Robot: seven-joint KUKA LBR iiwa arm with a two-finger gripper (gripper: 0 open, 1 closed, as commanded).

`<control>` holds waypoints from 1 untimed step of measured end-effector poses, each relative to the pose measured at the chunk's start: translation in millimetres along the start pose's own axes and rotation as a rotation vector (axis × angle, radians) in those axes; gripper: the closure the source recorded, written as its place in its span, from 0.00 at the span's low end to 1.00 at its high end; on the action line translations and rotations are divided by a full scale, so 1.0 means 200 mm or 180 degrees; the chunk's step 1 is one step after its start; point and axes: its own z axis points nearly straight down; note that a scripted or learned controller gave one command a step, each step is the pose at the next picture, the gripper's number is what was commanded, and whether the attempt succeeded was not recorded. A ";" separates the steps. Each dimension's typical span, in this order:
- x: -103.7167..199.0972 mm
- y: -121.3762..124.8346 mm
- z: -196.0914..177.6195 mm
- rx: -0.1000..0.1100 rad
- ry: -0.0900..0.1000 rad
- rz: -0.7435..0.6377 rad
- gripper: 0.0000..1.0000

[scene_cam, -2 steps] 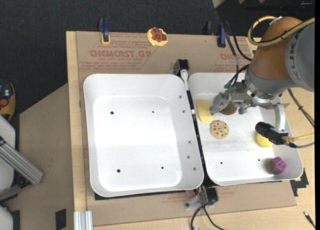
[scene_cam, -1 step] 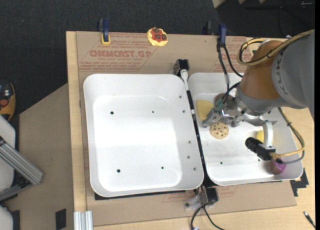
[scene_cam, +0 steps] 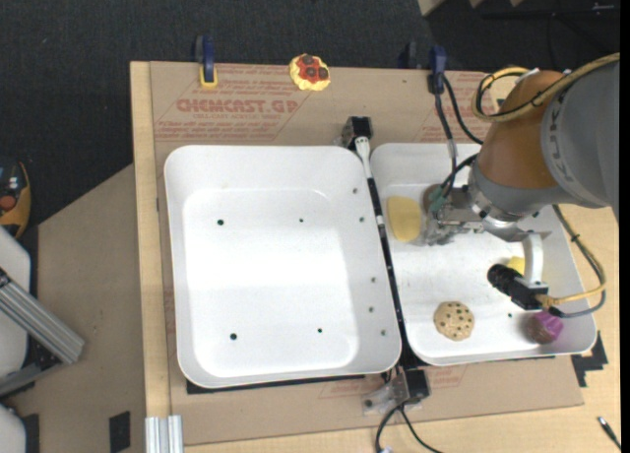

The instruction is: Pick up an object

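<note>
You'll find the pale yellow piece in the right bin, lying by its left wall toward the far end. The gripper sits just beside the piece on its right, low over the bin floor. From this angle you can't tell whether it is spread or closed. Nearer the front lies a speckled cookie, and a small purple item, perhaps a toy, rests by the front right corner. The left bin stands alongside.

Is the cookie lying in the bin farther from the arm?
No, the cookie lies in the bin that the gripper hangs over, near that bin's front rim.
</note>
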 end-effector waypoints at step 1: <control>0.27 0.09 -1.14 -0.0063 0.0002 -0.0025 1.00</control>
